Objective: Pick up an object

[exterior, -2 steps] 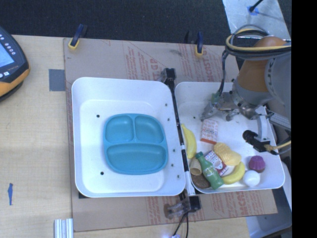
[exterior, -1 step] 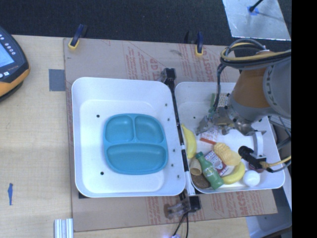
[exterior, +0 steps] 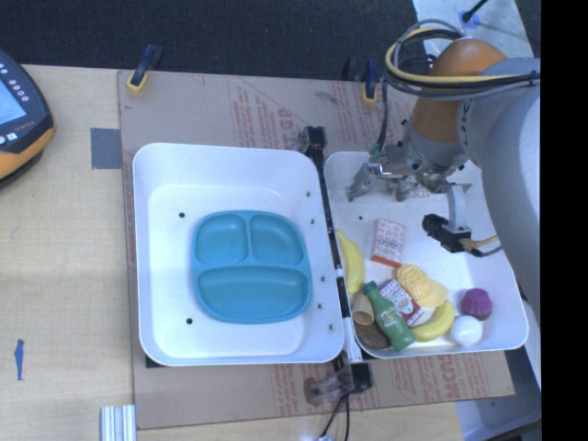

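On the tabletop [exterior: 73,246] we saw the left bin [exterior: 156,182] holding a blue divided plate [exterior: 250,266]. The right bin [exterior: 501,274] held a yellow banana [exterior: 351,258] against its left wall, a green bottle [exterior: 390,314], a small printed card [exterior: 389,240], a corn cob [exterior: 420,285], a purple piece [exterior: 476,302] and a white ball [exterior: 467,331]. The tool [exterior: 404,180] hung over the bin's far end, apart from those objects, its fingers spread wide with nothing between them.

Wooden bench [exterior: 64,246] (dark floor [exterior: 230,12] behind)
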Controlling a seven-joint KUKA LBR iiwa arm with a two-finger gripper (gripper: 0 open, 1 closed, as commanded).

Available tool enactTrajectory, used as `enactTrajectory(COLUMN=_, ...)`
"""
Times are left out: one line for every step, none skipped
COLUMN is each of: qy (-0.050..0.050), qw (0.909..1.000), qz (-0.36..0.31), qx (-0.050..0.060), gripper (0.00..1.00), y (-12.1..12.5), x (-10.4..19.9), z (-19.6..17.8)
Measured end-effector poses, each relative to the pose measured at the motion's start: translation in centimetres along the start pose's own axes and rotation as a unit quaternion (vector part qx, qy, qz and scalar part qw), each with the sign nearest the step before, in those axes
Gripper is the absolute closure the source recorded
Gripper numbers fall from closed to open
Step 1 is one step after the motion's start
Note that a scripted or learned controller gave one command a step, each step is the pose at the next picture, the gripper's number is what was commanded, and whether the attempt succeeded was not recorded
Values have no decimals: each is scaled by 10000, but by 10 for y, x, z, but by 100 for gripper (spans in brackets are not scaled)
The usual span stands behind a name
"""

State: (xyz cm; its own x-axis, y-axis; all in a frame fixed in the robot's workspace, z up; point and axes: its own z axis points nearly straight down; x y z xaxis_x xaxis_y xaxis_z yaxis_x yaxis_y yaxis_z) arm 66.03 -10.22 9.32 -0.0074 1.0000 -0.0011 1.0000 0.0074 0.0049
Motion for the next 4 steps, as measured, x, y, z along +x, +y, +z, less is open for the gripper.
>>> enactTrajectory(qy=10, qw=10000, qz=29, qx=85, gripper=0, y=-91, x=-13, z=2)
enactTrajectory(qy=-6, qw=10000, qz=7, qx=8, gripper=0, y=-20, x=-40, z=0)
enactTrajectory(qy=14, qw=10000, qz=27, qx=74, gripper=0, y=-82, x=-22, z=2)
enactTrajectory(qy=-5, qw=10000, qz=6, qx=7, gripper=0, y=-15, x=-33, z=0)
